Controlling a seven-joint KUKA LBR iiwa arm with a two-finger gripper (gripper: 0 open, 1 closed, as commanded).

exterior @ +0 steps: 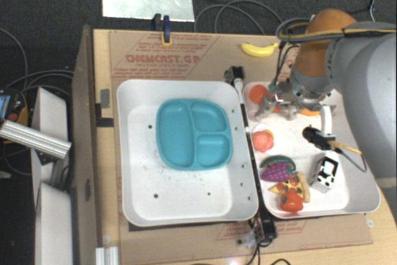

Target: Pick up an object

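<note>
Just left of the jaws (pixel 282 103), nearly touching, sits a round red tomato (pixel 257 94); whether they're apart or together, I cannot tell.

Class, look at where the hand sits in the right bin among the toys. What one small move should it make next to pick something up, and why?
Probably a short drop onto the orange ball. The hand sits low at the back of the right bin, and that ball lies just beside it, apart from the crowded toys nearer the front, such as the grapes and pizza slice.

Teal plate (pixel 193 134) in left bin (pixel 138 195); toys fill right bin (pixel 363 192).
</note>
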